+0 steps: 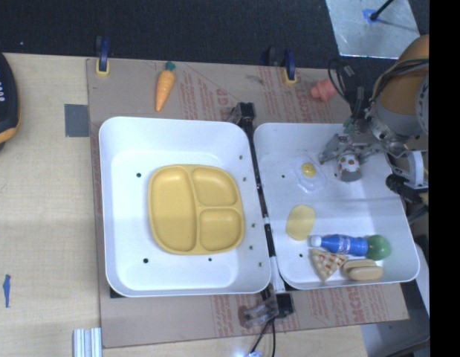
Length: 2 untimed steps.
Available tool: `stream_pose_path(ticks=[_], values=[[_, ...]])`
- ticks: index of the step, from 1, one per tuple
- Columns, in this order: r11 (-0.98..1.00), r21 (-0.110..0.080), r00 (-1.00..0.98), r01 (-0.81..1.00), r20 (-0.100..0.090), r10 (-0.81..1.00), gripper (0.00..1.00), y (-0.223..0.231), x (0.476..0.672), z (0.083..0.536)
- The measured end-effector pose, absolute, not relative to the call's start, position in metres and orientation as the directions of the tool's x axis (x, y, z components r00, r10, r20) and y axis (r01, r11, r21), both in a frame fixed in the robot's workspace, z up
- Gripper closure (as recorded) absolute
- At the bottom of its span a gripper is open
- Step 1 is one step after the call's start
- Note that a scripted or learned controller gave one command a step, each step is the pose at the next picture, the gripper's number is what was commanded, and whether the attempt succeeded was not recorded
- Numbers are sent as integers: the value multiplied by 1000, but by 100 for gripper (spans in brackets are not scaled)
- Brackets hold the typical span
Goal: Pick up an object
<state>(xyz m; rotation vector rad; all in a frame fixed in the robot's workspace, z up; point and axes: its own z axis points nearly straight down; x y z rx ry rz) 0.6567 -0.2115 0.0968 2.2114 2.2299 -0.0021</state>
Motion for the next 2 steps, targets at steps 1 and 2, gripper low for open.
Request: stream_pose_path(ticks=[1, 2], values=[[12, -1, -12, 1000, -3, 1000, 100, -212, 657, 108], [11, 1, -11, 1000, 1, 1000, 100, -148, 658, 149]])
